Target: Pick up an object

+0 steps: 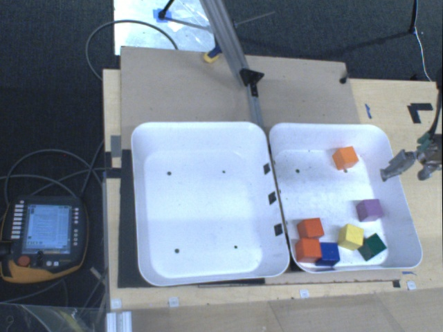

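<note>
A dark carpet floor (48,61) fills the left of the frame — a light wooden bench (304,88) stands in the centre, and a bright reflective patch (138,5) lies at upper left.

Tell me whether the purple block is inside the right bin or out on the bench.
Inside. The purple block lies on the right bin floor near its right wall, apart from the other blocks.

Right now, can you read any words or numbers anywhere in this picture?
None can be read.
Handheld controller on the floor: its screen shows lines of text, too small and blurred to read.
Coloured blocks, such as the orange block: no letters visible.
</note>
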`<state>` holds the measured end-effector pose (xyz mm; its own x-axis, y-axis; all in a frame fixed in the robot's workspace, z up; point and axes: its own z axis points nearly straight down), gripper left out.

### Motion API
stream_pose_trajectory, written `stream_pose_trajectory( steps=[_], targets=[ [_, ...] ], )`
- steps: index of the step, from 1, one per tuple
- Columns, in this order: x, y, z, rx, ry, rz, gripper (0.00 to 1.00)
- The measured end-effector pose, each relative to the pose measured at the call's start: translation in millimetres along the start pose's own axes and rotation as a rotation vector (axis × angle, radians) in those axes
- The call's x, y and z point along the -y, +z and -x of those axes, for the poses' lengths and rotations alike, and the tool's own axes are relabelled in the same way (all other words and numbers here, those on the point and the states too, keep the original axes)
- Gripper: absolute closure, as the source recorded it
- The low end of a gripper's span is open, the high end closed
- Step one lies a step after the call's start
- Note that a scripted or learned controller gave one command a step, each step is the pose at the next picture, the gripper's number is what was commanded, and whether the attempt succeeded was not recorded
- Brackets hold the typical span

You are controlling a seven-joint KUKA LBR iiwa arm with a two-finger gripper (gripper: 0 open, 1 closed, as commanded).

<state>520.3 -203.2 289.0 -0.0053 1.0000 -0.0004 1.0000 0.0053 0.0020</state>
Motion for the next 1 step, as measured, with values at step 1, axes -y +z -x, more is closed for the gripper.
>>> stream_pose_trajectory(
  steps=[1],
  targets=[
    [-0.1,-0.2,0.0,0.0,0.001,0.001,0.0]
  ],
)
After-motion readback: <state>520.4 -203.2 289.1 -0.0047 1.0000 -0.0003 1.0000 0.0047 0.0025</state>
